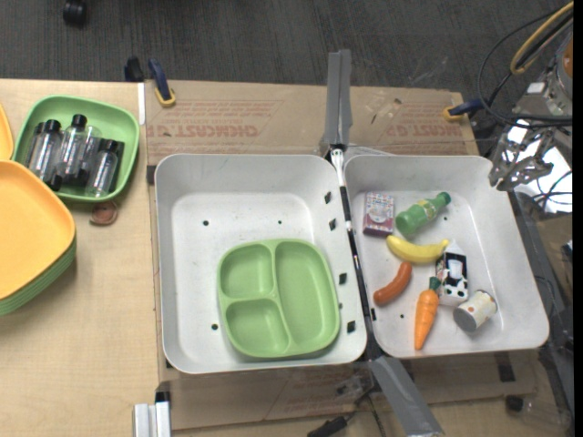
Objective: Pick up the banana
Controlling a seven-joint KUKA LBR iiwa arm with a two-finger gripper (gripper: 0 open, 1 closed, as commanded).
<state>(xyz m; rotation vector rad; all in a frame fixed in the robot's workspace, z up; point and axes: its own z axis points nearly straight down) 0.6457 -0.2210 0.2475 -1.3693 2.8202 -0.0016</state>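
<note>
The yellow banana (417,248) lies in the middle of the right bin (519,244), curved side down. A green bottle (422,213) rests just behind it, and a black-and-white cow toy (452,279) touches its right end. My gripper (515,167) hangs at the right edge of the view, outside the bin's far right corner, among cables and well away from the banana. Nothing is seen in it.
Also in the right bin are a pink box (379,213), a red sausage (393,283), a carrot (424,317) and a white cup (475,310). The left bin (182,244) holds a green divided plate (278,296). A tray of bottles (77,148) and orange plates (27,235) sit far left.
</note>
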